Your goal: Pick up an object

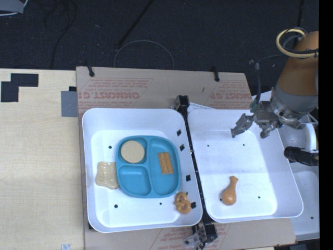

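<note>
Here the two-finger gripper (253, 127) is hovering open and empty, while the tan drumstick-shaped toy (229, 191) is lying below-left, bulb end nearest the camera.

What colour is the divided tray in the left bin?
Blue; the divided tray shows clearly in the camera view.

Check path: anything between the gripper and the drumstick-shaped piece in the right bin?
Nothing visible. The gripper sits over the right bin's upper part; the drumstick lies alone lower down, with bare bin floor between them.
</note>
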Available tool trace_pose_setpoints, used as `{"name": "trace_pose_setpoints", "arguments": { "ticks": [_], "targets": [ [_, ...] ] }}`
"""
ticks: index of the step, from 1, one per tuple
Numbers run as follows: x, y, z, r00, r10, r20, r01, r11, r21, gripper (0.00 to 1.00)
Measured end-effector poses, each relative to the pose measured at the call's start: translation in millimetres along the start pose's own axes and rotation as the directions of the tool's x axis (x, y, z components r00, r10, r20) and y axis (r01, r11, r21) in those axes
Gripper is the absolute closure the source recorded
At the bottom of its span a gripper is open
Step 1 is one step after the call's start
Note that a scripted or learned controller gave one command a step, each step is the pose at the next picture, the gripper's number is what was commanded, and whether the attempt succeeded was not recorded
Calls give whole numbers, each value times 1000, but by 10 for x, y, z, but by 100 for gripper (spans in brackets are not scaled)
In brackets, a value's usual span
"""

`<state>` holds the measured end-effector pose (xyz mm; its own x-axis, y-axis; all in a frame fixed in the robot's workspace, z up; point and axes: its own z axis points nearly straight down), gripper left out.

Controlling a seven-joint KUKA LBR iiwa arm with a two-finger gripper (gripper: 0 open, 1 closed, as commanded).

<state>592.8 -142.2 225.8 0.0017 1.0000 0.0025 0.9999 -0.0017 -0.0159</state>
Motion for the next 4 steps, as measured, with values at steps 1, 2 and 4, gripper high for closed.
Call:
{"name": "trace_pose_setpoints", "arguments": {
  "ticks": [1, 2, 4],
  "targets": [
    [-1, 23, -80, 1000, -2, 2, 2, 1000, -13, 0],
    [11, 57, 359, 1000, -2, 1, 2, 1000, -9, 0],
    [87, 115, 1408, 1000, -1, 1, 1, 1000, -10, 0]
  ]
}}
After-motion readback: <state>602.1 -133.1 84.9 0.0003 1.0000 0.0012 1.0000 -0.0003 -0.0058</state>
